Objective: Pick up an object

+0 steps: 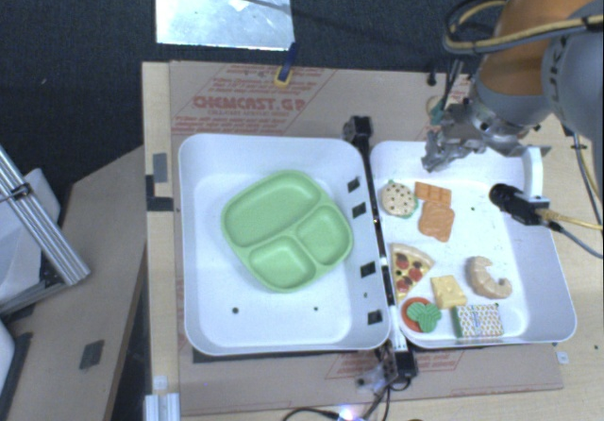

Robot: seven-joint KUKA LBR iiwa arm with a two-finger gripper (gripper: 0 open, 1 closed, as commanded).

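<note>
Taking the right bin (543, 263) as landmark: left of it sits a bin holding a green divided plate (286, 230). Inside its upper left lie a cookie (398, 199) and a waffle (432, 193), the nearest targets, just below and left of the gripper (442, 157), which hovers empty. Pizza (410, 265), cheese (448, 292) and a croissant (487, 277) lie lower, well clear.

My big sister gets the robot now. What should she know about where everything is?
Gripper: above the right bin's far edge, holding nothing that can be seen.
Right bin: cookie, cracker, orange piece, pizza slice, croissant, cheese, tomato with green leaf, patterned block.
Left bin: green divided plate.
Done: nothing picked yet.
Left: lower, grab one object, lift.
</note>
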